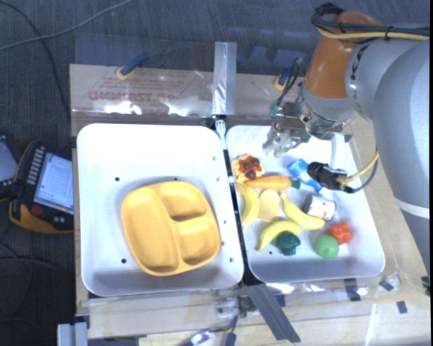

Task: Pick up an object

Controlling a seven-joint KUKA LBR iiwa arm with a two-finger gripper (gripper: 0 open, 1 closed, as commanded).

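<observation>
Your hand point(283, 141) hangs over the far edge of the right bin point(368, 258), close to the divider between the two bins, and you cannot tell from this view whether it is open or closed; nothing is seen between its tips. The pile of toy food lies just toward the camera from it. Nearest is the carrot point(268, 182), directly below the hand in the view, its long axis running across the bin, left to right. Just beside it to the left sits a small pizza piece point(247, 166); a blue item point(301, 170) lies to the right. Further toward the camera are two bananas point(303, 215), a broccoli point(287, 243), a green ball point(327, 246) and a tomato point(340, 231). The arm reaches in from the right, orange band point(335, 56) above the wrist, wrist pointing steeply down. The left bin point(101, 150) holds a yellow tray point(172, 225), well apart from the hand. Judgement: a short descent toward the camera would meet the carrot, best gripped across its narrow width.
</observation>
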